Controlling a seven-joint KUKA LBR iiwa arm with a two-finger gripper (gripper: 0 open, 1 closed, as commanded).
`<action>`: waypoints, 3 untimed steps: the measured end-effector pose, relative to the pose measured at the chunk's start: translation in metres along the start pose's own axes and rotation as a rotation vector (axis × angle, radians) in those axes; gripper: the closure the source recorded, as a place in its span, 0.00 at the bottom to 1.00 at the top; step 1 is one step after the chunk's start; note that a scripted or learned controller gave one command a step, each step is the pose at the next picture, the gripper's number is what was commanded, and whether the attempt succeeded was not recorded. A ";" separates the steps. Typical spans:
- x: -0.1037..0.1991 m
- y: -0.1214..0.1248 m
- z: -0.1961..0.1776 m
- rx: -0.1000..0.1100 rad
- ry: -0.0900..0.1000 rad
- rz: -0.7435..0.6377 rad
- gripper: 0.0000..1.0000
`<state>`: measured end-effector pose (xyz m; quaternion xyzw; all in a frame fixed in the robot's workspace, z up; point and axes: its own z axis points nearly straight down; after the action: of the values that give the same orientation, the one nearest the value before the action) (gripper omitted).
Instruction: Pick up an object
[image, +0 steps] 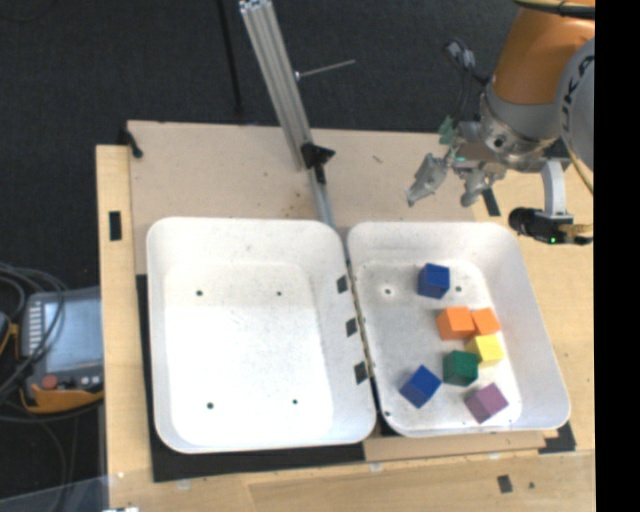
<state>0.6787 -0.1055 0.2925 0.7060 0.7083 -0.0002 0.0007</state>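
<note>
Several small cubes lie in the right bin (530, 290): a blue cube (434, 280) toward the back, two orange cubes (457, 322) (485, 320) side by side, a yellow cube (489, 347), a green cube (460, 367), a second blue cube (421, 385) and a purple cube (487, 401) at the front. My gripper (441, 196) hangs above the bench just behind the right bin's back rim, well above and behind the blue cube. Its fingers are spread open and hold nothing.
The left bin (160, 300) stands beside the right one. A slanted aluminium post (285, 95) comes down to the gap between the bins at the back. A grey device with cables (60, 340) sits off the bench's left edge.
</note>
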 end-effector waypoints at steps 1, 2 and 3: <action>-0.001 0.000 0.000 0.000 -0.001 0.000 0.00; 0.005 -0.004 0.045 0.004 0.000 0.000 0.00; 0.006 -0.012 0.102 0.003 0.000 0.003 0.00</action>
<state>0.6664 -0.0997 0.1907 0.7071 0.7072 -0.0014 -0.0003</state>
